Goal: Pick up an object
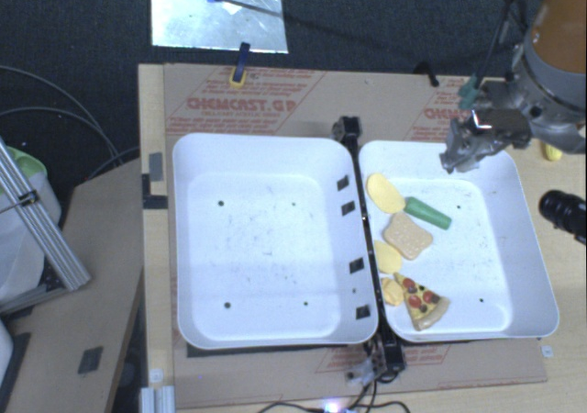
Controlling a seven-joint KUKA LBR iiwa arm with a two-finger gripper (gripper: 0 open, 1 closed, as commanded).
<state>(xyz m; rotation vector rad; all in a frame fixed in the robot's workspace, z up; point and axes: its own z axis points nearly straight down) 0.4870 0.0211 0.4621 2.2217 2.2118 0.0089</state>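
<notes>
Nothing lifted yet — gripper (456,161) hovers above right bin's (514,218) far edge. Finger spacing impossible to tell. Green cylinder (427,211), cracker (407,236), pizza slice (425,303) all lying untouched — whole pick remaining.

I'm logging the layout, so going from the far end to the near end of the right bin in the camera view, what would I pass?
Grey pincer above the far rim → oval yellow chip → green cylinder → tan square cracker → toy pizza slice with red dots, all inside the right shallow white bin.
</notes>
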